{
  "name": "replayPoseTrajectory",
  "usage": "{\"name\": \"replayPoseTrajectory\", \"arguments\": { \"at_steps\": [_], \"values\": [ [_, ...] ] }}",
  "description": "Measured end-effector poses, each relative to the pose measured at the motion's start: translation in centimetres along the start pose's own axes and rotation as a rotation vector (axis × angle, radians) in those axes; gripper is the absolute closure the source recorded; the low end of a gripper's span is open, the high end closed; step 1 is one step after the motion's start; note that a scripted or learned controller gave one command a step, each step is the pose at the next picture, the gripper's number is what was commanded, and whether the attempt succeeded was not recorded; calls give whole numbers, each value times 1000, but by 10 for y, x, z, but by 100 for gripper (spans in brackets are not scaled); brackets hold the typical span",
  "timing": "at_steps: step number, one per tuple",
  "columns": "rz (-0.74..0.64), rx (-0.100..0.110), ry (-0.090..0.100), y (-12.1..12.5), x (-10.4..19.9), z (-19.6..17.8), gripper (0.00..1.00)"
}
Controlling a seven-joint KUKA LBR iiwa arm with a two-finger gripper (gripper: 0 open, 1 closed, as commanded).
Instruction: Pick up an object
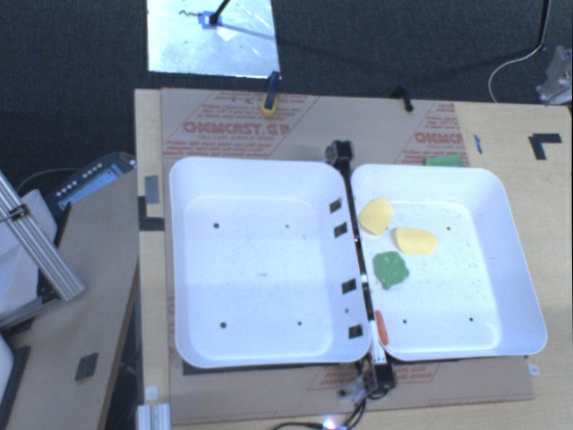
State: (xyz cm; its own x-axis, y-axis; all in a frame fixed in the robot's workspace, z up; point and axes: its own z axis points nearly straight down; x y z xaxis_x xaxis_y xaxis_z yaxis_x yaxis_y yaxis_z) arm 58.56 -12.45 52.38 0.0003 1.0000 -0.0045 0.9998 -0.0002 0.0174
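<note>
The right bin point(501, 267) holds three small flat objects near its left side. A yellow piece point(376, 215) lies closest to the divider, a second yellow piece point(415, 241) sits just right and below it, and a green piece point(390, 270) lies below both. A thin orange-red object point(381, 327) rests on the seam between the bins near the front.
The left bin point(260, 262) stands beside the right one on a cardboard sheet point(242, 128). Black clips point(342, 231) join the bins along the middle. A green tag point(444, 160) lies behind the right bin. A shiny metal plate point(211, 25) sits on the dark floor at the back.
</note>
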Motion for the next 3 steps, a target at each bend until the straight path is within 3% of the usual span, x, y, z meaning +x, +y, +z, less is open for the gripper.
{"name": "replayPoseTrajectory", "arguments": {
  "at_steps": [1, 2, 3],
  "values": [
    [-7, 23, 6, -16, 42, 95, 100],
    [0, 2, 1, -30, 18, -19, 100],
    [-9, 27, 7, -44, 65, 100, 100]
  ]
}}
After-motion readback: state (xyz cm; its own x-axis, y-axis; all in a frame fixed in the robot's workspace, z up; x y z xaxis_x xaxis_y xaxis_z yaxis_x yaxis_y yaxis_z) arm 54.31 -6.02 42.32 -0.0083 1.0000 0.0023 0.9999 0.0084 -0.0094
